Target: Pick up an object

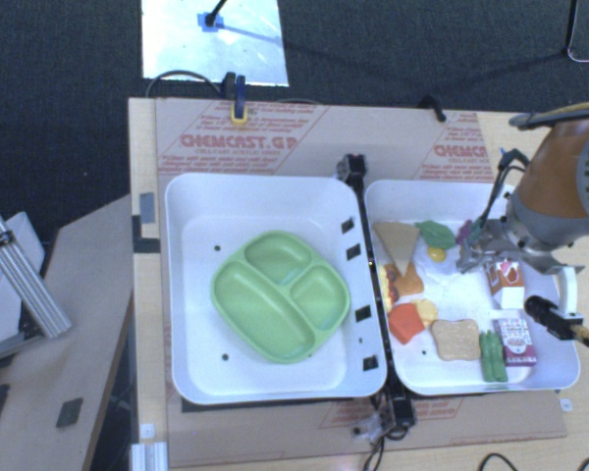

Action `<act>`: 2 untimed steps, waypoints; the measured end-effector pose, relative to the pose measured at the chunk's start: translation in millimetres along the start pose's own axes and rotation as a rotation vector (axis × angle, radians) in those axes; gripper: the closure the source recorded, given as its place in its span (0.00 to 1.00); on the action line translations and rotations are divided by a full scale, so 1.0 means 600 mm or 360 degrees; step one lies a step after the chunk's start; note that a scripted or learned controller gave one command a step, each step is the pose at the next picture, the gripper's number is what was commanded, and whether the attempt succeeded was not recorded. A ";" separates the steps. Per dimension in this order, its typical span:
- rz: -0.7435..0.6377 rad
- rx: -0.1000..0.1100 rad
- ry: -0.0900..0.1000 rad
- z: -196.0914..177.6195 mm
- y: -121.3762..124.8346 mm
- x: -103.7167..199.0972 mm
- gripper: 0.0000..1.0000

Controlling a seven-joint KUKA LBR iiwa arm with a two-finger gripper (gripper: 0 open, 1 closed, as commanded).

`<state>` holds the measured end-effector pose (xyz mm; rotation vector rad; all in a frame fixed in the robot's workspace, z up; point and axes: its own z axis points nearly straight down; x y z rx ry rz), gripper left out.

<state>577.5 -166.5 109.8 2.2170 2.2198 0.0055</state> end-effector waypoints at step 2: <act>-0.0006 -0.0003 -0.0003 -0.184 0.023 -0.007 1.00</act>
